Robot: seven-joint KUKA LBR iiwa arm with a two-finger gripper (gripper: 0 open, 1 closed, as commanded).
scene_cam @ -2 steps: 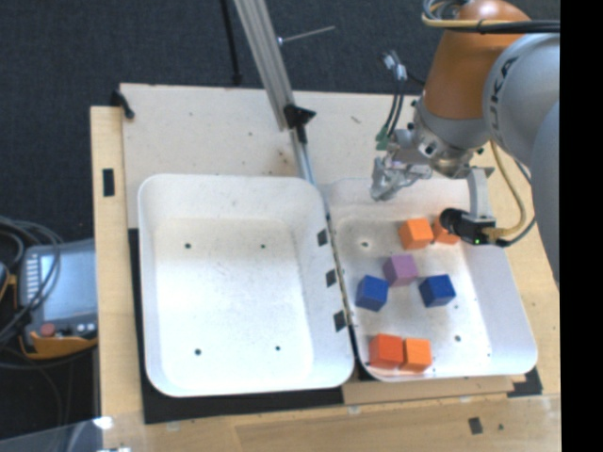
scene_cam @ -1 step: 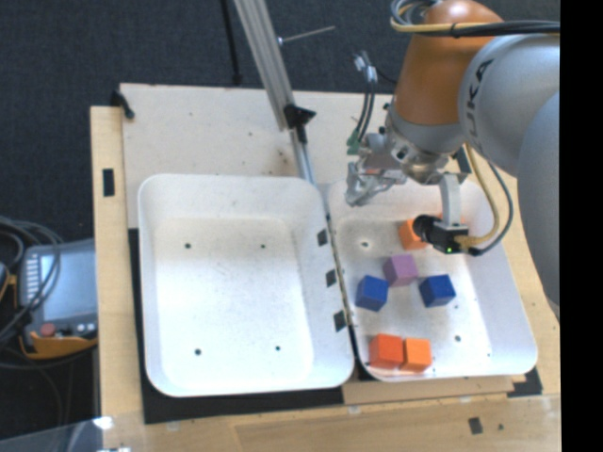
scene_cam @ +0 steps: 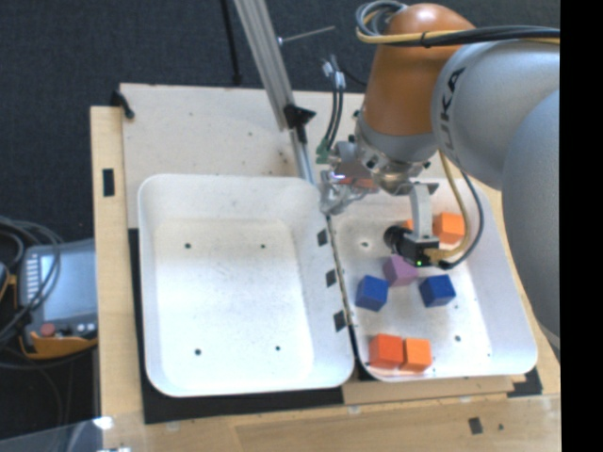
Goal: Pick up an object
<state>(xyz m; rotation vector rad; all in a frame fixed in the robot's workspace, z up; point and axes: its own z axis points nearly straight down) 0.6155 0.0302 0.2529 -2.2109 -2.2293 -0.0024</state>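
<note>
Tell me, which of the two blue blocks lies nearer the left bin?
The blue block just below-left of the purple block; the other blue block lies further right.

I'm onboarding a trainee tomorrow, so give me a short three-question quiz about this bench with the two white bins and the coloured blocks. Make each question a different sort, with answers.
1. True or false: all the blocks lie in the bin nearer the arm.
2. Which colour has just one block? A orange, B blue, C purple.
3. Fill the gap: that bin holds ___ orange blocks.
Key: 1 true. 2 C, the purple block. 3 three.
</note>
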